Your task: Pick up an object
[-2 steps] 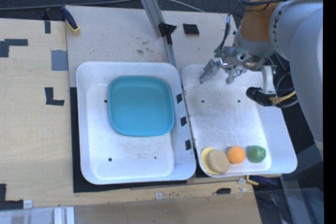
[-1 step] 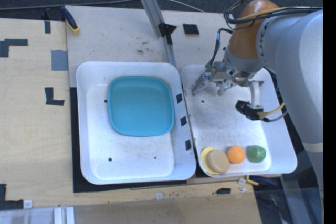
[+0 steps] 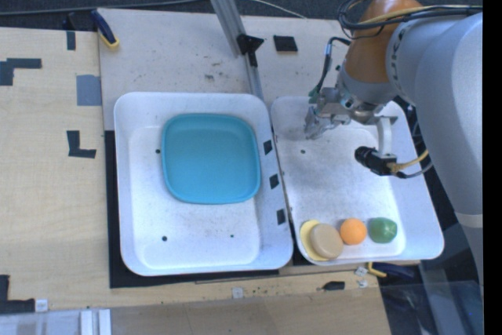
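Note:
Three small objects lie along the near edge of the right bin [image 3: 345,184]: a tan and yellow round piece [image 3: 322,240], an orange ball [image 3: 353,231] and a green ball [image 3: 382,230]. My gripper [image 3: 315,124] hangs over the far left part of that bin, well away from all three. Nothing shows between its fingers. A turquoise plate [image 3: 210,158] rests in the left bin [image 3: 141,192].
A slanted metal pole [image 3: 227,4] crosses above the gap between the bins. Cables run along the back of the bench. A yellow and blue clamp [image 3: 105,29] sits at the bench's far left corner. My arm's grey body [image 3: 439,90] covers the right side.

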Available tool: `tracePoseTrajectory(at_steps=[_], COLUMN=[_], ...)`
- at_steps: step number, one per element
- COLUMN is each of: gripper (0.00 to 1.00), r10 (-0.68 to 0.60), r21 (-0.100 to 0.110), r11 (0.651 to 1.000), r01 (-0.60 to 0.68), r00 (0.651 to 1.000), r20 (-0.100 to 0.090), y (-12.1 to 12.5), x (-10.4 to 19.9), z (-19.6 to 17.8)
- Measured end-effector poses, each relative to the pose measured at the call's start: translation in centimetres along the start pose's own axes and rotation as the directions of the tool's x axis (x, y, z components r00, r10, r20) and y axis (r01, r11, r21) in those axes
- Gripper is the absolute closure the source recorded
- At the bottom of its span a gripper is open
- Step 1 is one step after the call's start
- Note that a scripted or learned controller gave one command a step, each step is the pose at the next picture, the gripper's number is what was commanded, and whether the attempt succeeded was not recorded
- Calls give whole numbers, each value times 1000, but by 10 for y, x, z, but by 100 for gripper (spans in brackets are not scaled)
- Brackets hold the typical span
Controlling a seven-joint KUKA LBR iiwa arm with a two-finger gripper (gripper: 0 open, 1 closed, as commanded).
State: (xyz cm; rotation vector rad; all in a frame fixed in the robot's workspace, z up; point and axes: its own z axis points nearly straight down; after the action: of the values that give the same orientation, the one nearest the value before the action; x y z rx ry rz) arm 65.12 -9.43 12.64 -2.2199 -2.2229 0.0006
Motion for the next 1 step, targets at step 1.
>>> tracePoseTrajectory(at_steps=[1], gripper=[100], r10=[1], r21=[-5], r11=[1000], r01=[-1], r00=[1000], r20=[0], y=[-5], x=[-4], z=[-59])
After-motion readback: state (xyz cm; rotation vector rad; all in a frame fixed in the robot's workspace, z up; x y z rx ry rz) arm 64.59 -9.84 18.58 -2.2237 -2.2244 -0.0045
